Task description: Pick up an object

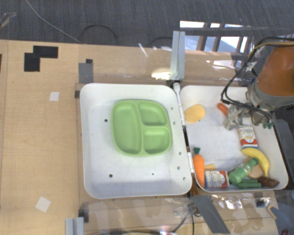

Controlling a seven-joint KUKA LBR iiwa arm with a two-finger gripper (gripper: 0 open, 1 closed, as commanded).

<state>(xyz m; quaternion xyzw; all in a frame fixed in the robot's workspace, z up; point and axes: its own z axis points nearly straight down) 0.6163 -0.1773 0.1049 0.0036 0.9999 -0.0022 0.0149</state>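
Gripper (248,120) hangs low over the far right part of the right bin (213,146), under the grey wrist and orange band; whether it is spread or pressed together cannot be told from this slant, and nothing shows gripped in it. Just near of it lies a small white carton with a red label (247,136), boxy and flat-sided. To its left sits a short orange-red piece (222,108), and further left a smooth, rounded yellow lump (194,113). Along the near right wall a curved yellow banana (258,158) rests beside a green bottle (243,171), a white can with a printed label (216,179), and an orange carrot with a green top (198,166) against the left wall. The bin's middle floor is bare white plastic. The left bin (95,170) holds a glossy green divided plate (140,127) with three compartments, set well apart from all walls.
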